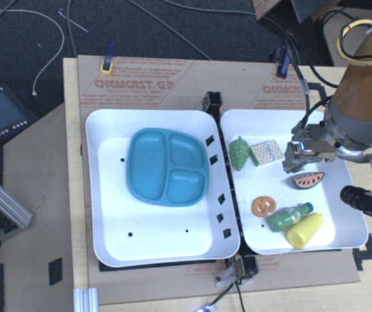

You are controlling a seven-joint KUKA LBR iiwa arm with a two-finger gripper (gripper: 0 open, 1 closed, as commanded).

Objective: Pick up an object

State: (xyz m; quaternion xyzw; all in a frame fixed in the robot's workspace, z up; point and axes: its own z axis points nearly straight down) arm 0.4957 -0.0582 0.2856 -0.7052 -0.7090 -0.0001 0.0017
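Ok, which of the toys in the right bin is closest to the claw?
The watermelon slice, red with a green rind, just below the claw; the others lie farther left or lower.

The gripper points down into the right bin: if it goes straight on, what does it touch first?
Probably the watermelon slice, which lies just below the gripper in this view. Depth is unclear, so it may instead reach bare bin floor beside the slice.

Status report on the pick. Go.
Hand over right bin, nothing seen in it. Watermelon slice just below it. Pouch alongside, bottles nearer front.
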